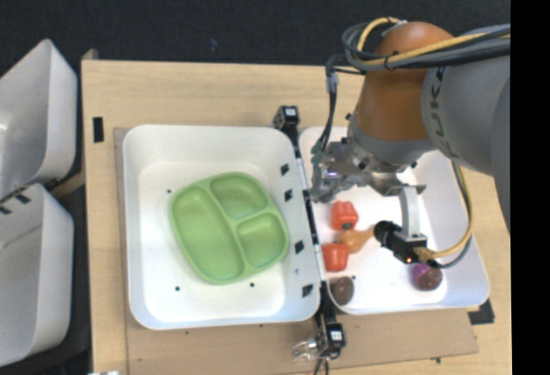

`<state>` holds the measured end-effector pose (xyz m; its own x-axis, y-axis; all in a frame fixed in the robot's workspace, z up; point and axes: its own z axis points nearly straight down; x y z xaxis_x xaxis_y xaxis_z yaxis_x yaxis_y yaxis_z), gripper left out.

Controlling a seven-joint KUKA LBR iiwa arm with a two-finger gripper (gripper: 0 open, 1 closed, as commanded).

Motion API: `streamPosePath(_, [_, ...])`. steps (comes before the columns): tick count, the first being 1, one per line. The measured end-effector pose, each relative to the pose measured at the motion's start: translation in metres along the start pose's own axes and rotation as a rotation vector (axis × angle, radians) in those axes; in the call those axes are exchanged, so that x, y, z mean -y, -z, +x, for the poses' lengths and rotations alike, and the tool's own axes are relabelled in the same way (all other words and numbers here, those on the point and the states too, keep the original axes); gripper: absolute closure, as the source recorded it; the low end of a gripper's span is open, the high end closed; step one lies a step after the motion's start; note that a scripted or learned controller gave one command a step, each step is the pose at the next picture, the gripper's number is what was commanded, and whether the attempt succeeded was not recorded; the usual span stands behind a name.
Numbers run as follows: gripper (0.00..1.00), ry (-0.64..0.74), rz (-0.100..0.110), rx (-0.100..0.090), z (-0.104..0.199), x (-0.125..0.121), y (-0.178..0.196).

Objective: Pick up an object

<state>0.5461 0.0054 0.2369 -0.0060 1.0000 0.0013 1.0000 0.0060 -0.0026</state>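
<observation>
In the right bin [455,279] lie several small objects. A red-orange piece [345,213] sits near the bin's left wall, with a yellow-orange piece [353,236] just below it and another red-orange piece [335,257] under that. A brown lump [342,288] rests in the near left corner, and a purple ball [425,276] lies toward the near right. The gripper [337,181] hangs beneath the arm's orange band, low over the bin's upper left part, just above the top red-orange piece. The wrist hides the gripper's tips. I see no object held.
The left bin [146,296] holds a green divided plate [229,227]. The divider between the bins [305,218] runs close to the gripper's left. A black cable fitting [400,242] hangs from the arm over the right bin. White boxes [34,115] stand at the far left.
</observation>
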Motion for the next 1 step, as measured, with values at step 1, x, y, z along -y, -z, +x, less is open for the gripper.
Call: streamPosePath(1, [1.00,0.000,0.001,0.000,0.0422,0.0196,-0.0088])
